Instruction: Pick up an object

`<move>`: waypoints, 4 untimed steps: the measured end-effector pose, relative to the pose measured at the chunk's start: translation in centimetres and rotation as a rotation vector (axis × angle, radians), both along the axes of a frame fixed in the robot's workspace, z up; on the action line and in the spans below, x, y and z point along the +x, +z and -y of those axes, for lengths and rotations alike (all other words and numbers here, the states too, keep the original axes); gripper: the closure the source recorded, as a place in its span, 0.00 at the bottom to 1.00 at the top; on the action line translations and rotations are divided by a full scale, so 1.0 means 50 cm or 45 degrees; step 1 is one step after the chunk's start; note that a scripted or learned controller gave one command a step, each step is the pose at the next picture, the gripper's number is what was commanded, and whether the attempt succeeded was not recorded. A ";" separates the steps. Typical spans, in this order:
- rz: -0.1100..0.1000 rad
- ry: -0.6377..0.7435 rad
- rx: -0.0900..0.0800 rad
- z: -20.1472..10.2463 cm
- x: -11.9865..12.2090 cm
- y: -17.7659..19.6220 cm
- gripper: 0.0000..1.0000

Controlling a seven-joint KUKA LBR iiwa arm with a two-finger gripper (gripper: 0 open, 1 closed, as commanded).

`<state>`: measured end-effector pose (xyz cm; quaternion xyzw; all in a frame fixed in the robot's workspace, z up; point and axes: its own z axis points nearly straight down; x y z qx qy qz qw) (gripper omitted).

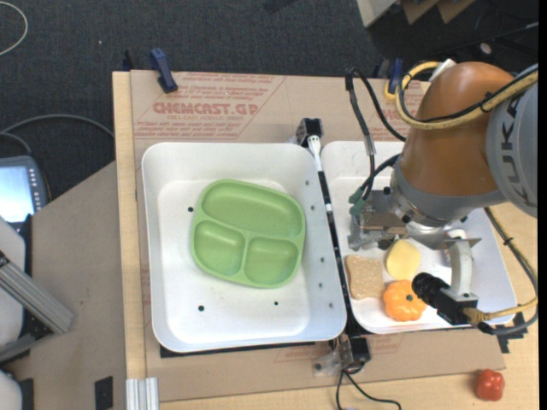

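Three small things sit bunched in the near end of the right bin (500, 301): a tan bread slice (364, 276), a pale yellow lemon-ish piece (403, 260) and a little orange pumpkin (402, 301). The whole move comes down to this: they lie just toward the camera from the gripper (376, 225), which hangs low over the middle of that bin, so it's a short shift toward the near rim and then down. The yellow piece is closest, right beside the wrist hardware; the bread slice is beside it on the divider side and the pumpkin is nearest the rim, touching or nearly touching both.

Looks-wise: the bread is flat and squarish (probably the hardest to pinch), the yellow one is rounded and smooth, and the pumpkin is chunky with ribs, so my guess is it's the easiest grab.

Gripper state: can't tell, since the arm's big orange-and-grey body covers it from above, and I see nothing held.

The left bin (162, 254) has a green divided plate (248, 233), well apart from the arm.
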<state>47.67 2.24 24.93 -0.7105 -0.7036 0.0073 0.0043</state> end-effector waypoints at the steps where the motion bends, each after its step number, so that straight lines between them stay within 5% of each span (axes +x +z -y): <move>1: 0.037 0.012 0.005 0.025 0.008 0.205 1.00; 2: 0.001 0.002 0.003 0.137 -0.001 -0.080 1.00; 3: 0.006 0.003 0.005 0.246 -0.002 -0.311 1.00; 4: 0.039 0.034 0.015 -0.019 0.010 -0.041 1.00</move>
